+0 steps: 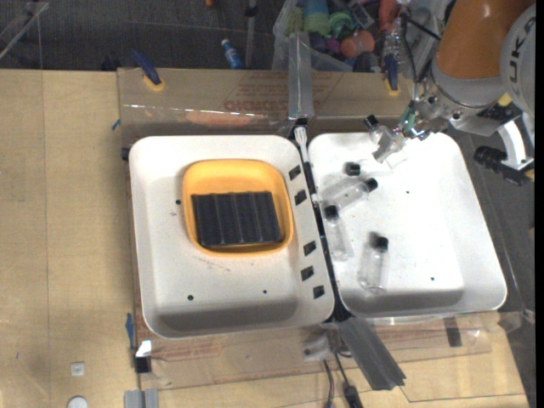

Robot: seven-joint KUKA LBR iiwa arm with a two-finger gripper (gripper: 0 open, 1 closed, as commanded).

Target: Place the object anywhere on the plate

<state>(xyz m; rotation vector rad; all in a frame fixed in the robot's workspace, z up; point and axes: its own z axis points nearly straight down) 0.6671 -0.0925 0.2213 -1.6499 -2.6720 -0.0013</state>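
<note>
Gripper [393, 145] over right bin's far edge, grip state: cannot tell | nearest, clear vial [371, 260] with black cap lies in right bin [442, 228]; looks light, slick, rolls easily, so pinch mid-body | more vials [350, 192] just beyond crowd the divider | plate [236, 206], yellow with dark ridged block, waits in left bin [161, 253].

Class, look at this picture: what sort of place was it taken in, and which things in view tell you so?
Most likely a robotics lab or test bench. A grey-and-orange robot arm reaches over two white bins, one holding an orange plate, the other small clear vials, with a tub of mixed toys behind.
</note>
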